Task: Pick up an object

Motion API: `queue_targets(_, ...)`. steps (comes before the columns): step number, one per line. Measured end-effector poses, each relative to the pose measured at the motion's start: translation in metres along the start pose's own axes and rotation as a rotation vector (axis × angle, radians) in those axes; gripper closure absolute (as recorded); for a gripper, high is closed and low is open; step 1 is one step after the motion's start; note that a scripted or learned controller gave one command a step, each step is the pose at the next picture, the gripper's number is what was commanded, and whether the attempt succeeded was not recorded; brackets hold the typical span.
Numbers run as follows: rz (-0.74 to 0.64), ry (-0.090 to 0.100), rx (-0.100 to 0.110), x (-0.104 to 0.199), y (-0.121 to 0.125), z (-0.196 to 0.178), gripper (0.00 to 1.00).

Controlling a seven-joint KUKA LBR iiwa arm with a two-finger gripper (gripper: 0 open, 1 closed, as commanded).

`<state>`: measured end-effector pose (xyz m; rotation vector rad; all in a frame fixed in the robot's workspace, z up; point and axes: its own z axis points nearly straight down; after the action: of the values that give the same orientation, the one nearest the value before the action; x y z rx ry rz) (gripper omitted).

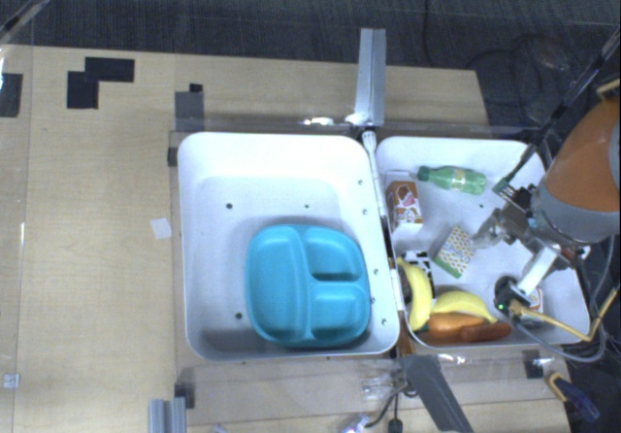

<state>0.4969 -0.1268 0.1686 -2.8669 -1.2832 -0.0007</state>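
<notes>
**Arm hanging over the right bin, nothing seen in its grip**

The gripper (pixel 500 227) is hovering over the right bin (pixel 572 310) near its right wall, and its state is something I cannot tell: wrist hardware and cables are crowding that spot. No object is showing in its grasp. The arm (pixel 587 169) is entering from the right, its orange band sitting over the bin's far right corner and covering part of the rim.

Candidates for picking are lying loose in this bin, probably as they fell. Just left of the gripper a patterned packet (pixel 454 250) is lying tilted. Further left a small brown carton (pixel 405 204) is resting by the dividing wall, and a green bottle (pixel 452 179) is lying on its side at the far end. Along the near wall two bananas (pixel 441 301) and a reddish sausage-like item (pixel 468 329) are touching one another, which would complicate a clean grasp.

In the left bin (pixel 209 227) a blue tray (pixel 309 283) is lying at the near side.
</notes>
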Motion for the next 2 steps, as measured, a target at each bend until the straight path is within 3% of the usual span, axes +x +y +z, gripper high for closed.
queue_targets(1, -0.282, 0.001, -0.004, 0.02, -0.028, 0.069, 0.0)
queue_targets(2, -0.02, 0.006, -0.014, -0.049, 0.044, 0.079, 0.0)
